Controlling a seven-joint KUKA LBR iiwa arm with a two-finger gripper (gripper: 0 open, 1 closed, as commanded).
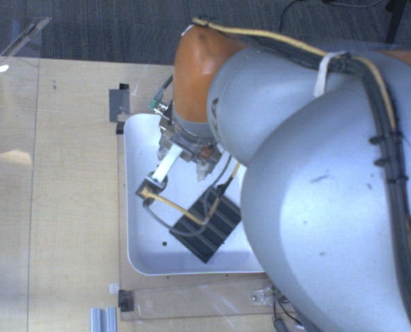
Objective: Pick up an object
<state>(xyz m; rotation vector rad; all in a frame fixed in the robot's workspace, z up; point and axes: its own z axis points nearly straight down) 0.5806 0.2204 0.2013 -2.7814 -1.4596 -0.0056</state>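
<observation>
Arm leans over your white bin, gripper near a black ribbed block inside; you cannot tell whether it is open or closed.

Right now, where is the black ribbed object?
In the camera view, the black ribbed object lies in the white bin near its front wall, just left of the grey arm.

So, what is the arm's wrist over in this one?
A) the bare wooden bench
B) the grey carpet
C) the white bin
C: the wrist, below the orange band, hangs above the floor of the white bin, inside its rim.
</observation>
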